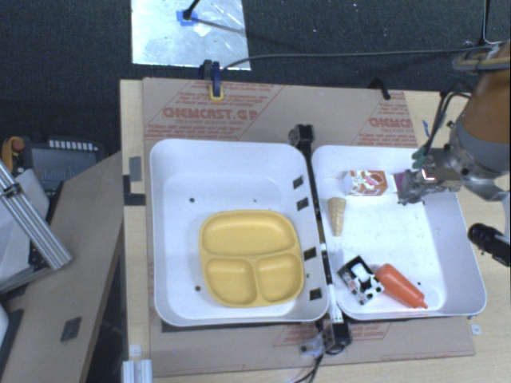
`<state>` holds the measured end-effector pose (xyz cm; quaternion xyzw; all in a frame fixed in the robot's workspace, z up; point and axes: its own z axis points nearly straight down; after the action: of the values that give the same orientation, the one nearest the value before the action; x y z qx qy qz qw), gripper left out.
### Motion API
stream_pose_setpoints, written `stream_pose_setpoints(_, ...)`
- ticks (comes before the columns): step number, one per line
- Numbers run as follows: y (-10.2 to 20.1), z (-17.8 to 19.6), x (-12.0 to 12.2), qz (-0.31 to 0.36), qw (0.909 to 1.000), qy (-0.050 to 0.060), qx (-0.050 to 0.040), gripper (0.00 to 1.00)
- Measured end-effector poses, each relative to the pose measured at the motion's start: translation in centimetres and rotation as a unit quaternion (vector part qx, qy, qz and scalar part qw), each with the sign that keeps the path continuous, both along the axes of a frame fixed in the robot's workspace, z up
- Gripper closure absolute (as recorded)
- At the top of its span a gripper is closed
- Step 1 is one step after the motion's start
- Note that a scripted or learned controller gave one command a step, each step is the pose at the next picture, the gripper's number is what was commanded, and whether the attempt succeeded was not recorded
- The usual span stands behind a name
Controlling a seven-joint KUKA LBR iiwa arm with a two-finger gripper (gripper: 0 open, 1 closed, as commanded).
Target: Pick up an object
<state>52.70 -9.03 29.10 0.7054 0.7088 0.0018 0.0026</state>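
Light: even, bright, overhead.
Glare: foil sheet [188, 21] washed out; white bins [231, 162] near overexposed.
Shadows: soft, short.
Focus: slightly soft throughout; arm [485, 118] blurred.

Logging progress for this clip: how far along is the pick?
Done: the arm has brought the hand over the right bin, beside the small red-and-white carton. In hand: nothing is visibly held. Left: the whole grasp and lift. The carton, cone, carrot and black-and-white toy all lie on the bin floor; the yellow divided plate sits in the left bin.
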Motion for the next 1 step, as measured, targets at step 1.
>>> stream_pose_setpoints(1, 5.37, -0.03, 1.07, 0.003, 1.0, 0.001, 0.0012, 1.0)
